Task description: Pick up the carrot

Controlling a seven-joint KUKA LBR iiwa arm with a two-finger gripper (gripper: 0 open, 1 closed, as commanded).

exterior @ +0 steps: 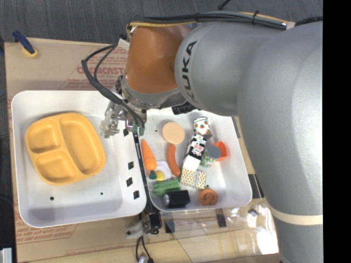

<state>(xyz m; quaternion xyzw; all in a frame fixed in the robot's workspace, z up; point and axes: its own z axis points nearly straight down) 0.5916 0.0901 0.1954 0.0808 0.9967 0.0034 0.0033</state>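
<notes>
The carrot (pixel 148 154) is orange with a green stub and lies along the left wall of the right bin (pixel 241 171). My gripper (pixel 122 121) hangs over the ridge between the two bins, just up and left of the carrot's top end. Nothing shows between its fingers. The big grey arm with its orange band covers the top of the right bin.
A yellow divided plate (pixel 64 147) lies in the left bin (pixel 33 207). Beside the carrot are a sausage (pixel 173 159), a beige disc (pixel 173 132), a cow-patterned carton (pixel 196 148), a green vegetable (pixel 165 187), a black can (pixel 176 198) and a brown pastry (pixel 208 196).
</notes>
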